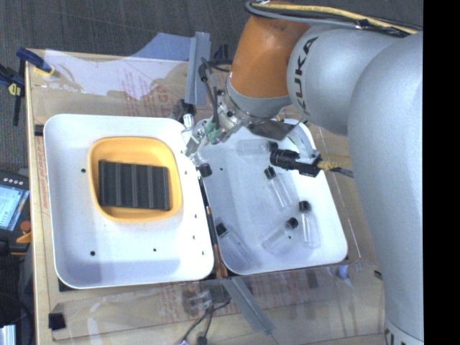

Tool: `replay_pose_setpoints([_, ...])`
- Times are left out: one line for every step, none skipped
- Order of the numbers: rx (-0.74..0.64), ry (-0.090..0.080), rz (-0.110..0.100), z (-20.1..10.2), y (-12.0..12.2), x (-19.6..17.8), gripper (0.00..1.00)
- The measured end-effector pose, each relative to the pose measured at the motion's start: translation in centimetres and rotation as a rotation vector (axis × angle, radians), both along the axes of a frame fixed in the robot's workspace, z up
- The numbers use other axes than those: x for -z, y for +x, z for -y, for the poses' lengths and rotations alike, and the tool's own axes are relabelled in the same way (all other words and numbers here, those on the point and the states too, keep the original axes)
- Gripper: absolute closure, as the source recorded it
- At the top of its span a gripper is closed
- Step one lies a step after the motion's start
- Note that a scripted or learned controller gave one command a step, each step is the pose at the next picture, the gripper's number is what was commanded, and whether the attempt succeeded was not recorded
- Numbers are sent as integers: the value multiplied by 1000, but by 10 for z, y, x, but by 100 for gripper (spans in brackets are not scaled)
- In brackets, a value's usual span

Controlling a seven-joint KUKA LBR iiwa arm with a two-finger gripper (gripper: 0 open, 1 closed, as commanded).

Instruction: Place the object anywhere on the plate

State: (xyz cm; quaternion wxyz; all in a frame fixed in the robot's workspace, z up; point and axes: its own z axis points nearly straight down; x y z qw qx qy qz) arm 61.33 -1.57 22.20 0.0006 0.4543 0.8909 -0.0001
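Claw (195,141), state impossible to tell, hangs at right bin's (327,246) upper-left corner, wrist bent down.

Even, bright overhead light, soft shadow along the left bin (72,264), slightly soft, grainy focus.

Left bin (72,257): on the desk (108,77), holding a plate (133,149) in its middle.
Right bin (323,250): just beside the left bin, with several vials (307,225) lying scattered inside.
Arm (345,56): reaching in from the right, above the right bin's far edge.
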Motion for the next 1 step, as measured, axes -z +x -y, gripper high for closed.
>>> replay_pose_setpoints([1,0,0,0,0,0,0])
